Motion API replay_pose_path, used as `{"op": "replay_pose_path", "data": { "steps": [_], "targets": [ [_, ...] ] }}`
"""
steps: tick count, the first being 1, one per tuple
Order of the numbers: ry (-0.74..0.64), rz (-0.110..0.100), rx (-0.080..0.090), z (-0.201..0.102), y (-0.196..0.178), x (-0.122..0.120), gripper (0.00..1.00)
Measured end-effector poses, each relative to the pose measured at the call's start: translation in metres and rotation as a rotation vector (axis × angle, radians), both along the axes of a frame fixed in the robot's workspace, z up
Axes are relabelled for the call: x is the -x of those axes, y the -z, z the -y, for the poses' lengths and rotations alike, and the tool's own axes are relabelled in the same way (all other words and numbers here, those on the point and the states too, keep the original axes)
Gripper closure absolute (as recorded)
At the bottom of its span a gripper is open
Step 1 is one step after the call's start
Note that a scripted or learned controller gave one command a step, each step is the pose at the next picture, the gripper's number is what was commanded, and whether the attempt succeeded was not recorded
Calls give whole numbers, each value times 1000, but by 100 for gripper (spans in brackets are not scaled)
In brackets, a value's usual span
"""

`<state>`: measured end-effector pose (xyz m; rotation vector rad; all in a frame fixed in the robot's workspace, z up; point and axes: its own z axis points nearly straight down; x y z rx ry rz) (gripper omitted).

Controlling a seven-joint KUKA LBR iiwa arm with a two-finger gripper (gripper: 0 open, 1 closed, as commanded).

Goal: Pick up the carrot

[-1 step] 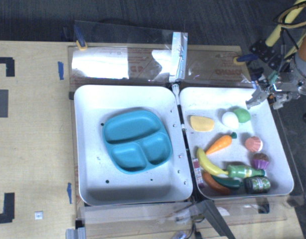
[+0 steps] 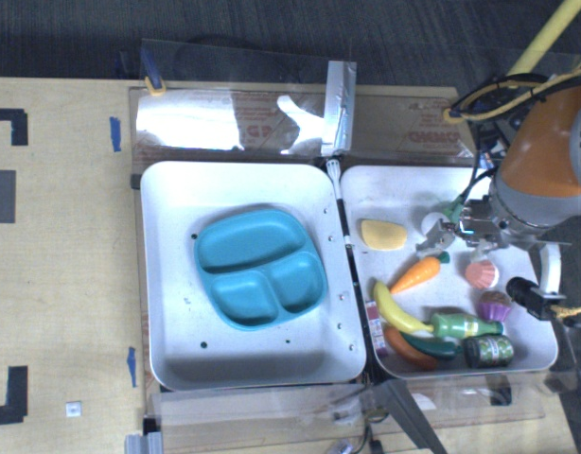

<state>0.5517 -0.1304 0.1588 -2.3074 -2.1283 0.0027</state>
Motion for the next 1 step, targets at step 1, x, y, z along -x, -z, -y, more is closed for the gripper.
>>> {"op": "replay_pose_path", "data": {
  "steps": [1],
  "targets": [
    [95,9,1,-25,71,13,0]
  ]
}}
